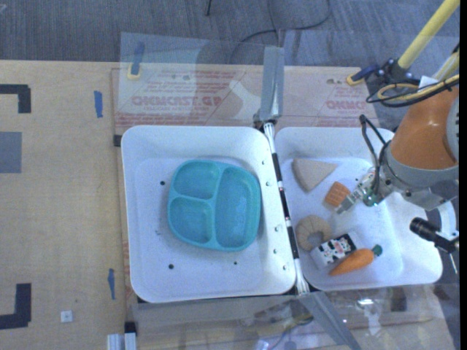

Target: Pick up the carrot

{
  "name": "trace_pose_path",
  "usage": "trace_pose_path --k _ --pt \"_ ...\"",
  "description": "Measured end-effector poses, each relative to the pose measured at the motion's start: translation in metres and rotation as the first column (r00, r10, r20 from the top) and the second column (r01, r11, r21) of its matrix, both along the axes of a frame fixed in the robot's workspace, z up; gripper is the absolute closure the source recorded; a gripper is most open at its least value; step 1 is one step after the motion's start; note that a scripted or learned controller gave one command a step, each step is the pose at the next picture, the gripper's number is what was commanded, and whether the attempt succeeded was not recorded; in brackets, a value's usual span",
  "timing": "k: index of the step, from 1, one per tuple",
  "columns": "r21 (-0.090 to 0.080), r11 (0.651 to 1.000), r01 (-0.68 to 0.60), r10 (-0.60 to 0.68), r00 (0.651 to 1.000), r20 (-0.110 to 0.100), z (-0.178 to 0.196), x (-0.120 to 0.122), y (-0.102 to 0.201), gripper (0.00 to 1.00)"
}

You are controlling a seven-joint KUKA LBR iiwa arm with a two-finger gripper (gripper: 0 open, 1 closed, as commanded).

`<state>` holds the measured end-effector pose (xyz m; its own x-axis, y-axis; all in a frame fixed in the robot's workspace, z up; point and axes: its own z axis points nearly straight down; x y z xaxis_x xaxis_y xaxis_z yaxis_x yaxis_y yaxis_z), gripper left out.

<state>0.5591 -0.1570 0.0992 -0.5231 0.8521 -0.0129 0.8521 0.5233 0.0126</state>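
The carrot (pixel 352 262), orange with a small green top pointing right, lies near the front edge of the right bin (pixel 408 265). It lies right beside a small white, black and red box (pixel 333 249). My gripper (pixel 359 197) hangs over the middle of the right bin, farther back than the carrot and apart from it. Its tip is close beside an orange ridged piece (pixel 336 193). Nothing shows as held.
A tan wedge (pixel 311 172) lies at the back of the right bin, and a round tan piece (pixel 312 231) sits left of the box. The left bin (pixel 146 159) holds a teal divided plate (pixel 215 205). Cables and a yellow rod (pixel 430 28) stand at the back right.
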Motion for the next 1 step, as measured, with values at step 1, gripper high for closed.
trace_pose_path --k 1 --pt "0.004 0.945 0.327 -0.327 0.945 -0.016 0.0945 -0.0446 0.059 1.0"
